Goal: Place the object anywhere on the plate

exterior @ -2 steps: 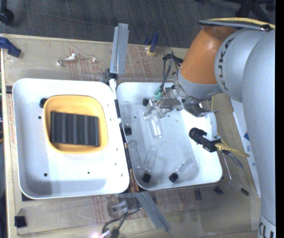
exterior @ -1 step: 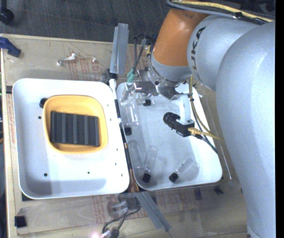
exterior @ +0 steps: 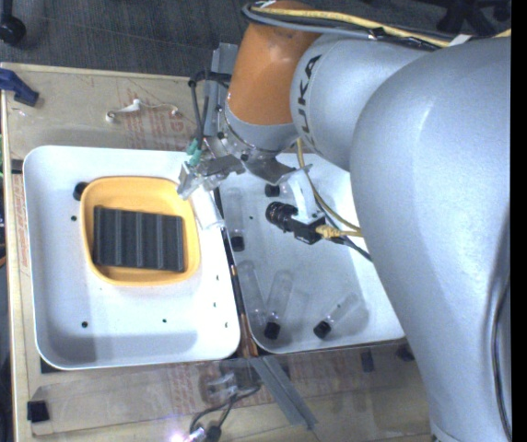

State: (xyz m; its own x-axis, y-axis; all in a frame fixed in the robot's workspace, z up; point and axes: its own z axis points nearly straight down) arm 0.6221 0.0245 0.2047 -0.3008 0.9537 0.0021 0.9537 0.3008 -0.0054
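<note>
Two clear tubes (exterior: 277, 295) in right bin (exterior: 374, 334), below my claw (exterior: 193, 175); claw's grip I cannot tell.

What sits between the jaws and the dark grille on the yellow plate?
In the camera view, just the plate's own yellow rim separates the gripper from the dark grille.

Even, bright light — soft shadows, slightly soft focus.
</note>
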